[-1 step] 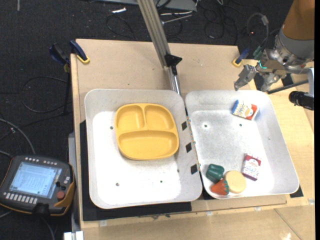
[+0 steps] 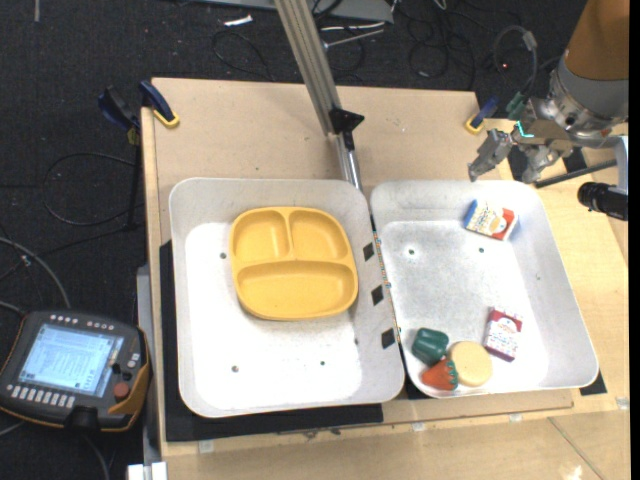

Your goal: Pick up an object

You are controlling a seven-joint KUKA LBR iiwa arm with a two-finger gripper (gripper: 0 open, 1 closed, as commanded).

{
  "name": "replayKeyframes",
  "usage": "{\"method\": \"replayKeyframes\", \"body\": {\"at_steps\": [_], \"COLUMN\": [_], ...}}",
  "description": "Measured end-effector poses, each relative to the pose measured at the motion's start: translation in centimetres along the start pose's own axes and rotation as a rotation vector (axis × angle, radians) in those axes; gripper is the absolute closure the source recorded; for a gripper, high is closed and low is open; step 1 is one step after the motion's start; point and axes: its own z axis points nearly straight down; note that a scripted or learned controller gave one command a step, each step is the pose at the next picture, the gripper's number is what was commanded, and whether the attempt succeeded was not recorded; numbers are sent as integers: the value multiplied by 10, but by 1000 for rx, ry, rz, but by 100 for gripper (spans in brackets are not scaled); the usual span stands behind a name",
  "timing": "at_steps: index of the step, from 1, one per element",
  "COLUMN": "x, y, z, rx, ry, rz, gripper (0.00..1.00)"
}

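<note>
At the upper right of the frame the grey arm with its orange band [image 2: 605, 18] reaches in, and its pincer [image 2: 497, 158] hangs above the bench [image 2: 250, 128] just past the far rim of the right bin [image 2: 560, 298]. Its two dark fingers [image 2: 483, 163] stand spread apart with nothing between them, so the pincer is released and carries nothing.

The right bin holds five small things. A small white, orange and blue carton [image 2: 490, 219] lies near the bin's upper edge, just below the pincer and apart from it. A small red and white box [image 2: 503, 333] lies lower down toward the right side. In the bin's lower left corner three toy foods crowd together: a dark green piece [image 2: 430, 343], a round pale yellow piece [image 2: 472, 363] touching it, and a red piece [image 2: 437, 375] tucked under both.

The left bin [image 2: 200, 368] carries a yellow divided plate [image 2: 293, 263] with three compartments, lying in the bin's upper middle.

A slanted metal pole [image 2: 310, 48] crosses from the top of the frame down to the seam between the bins. A teach pendant with a lit screen [image 2: 70, 368] lies on the dark floor at the lower left. A blue and yellow clamp [image 2: 155, 103] grips the bench's upper left corner.
</note>
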Motion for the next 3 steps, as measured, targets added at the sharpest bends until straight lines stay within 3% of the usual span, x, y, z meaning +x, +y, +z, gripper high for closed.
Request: {"method": "replayKeyframes", "body": {"at_steps": [2, 3], "x": [-2, 1], "y": [-4, 5], "z": [105, 158], "rx": [5, 3], "ry": [1, 0], "rz": [3, 0], "gripper": [0, 0]}}
